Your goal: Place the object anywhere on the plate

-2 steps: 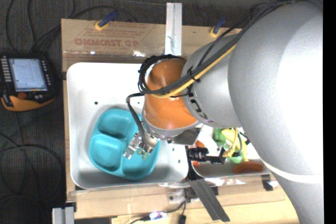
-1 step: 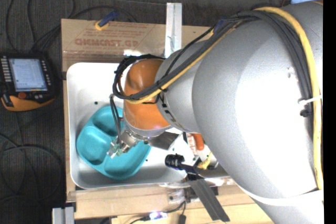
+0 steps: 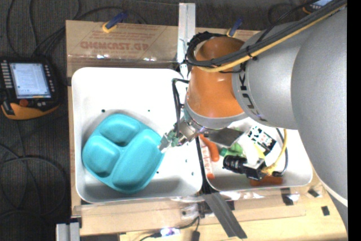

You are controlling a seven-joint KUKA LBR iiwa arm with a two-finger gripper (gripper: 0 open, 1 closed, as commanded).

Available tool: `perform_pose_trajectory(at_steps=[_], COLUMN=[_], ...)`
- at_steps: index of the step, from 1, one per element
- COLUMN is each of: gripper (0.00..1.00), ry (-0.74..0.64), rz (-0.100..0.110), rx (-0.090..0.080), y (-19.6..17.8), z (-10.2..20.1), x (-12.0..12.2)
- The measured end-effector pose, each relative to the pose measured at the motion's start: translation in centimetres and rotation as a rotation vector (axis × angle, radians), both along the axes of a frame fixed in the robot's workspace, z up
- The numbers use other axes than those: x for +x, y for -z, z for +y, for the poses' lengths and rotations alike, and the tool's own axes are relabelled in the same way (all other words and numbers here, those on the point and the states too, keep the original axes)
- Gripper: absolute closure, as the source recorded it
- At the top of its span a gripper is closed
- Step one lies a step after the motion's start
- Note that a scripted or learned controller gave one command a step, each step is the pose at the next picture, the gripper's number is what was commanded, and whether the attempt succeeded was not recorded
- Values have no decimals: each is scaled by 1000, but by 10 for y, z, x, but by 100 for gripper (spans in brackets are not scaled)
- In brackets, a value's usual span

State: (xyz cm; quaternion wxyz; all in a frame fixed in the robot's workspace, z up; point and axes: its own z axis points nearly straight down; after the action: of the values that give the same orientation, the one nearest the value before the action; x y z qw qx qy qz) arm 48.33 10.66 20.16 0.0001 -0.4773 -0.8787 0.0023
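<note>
Blue-green plate [image 3: 115, 149] with three hollows sits in the left bin [image 3: 113, 76], near the front, and that is where the object has to end up. Your claw [image 3: 168, 142] hangs right at the plate's right edge, just beside the rim and not quite over a hollow. You cannot tell from up here if the claw is spread or pressed together, because it is so small and the big arm [image 3: 214, 87] hides its top. Something tiny and pale shows at its tip, but you cannot tell if that is the object or just part of the claw. It looks like the step now is the drop. To do it well, slide the claw a bit more to the left so it is over the big hollow, go low, then let go softly so nothing bounces out. If the claw holds nothing, the object may be over in the right bin [image 3: 302, 175], where an orange toy [image 3: 210, 150] and a green toy [image 3: 234, 149] lie close together.
</note>
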Motion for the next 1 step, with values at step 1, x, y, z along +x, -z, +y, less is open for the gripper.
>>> perform_pose_trajectory(at_steps=[1], gripper=[100], ry=[-101], rz=[3], rx=[2], y=[59], z=[62], x=[-1])
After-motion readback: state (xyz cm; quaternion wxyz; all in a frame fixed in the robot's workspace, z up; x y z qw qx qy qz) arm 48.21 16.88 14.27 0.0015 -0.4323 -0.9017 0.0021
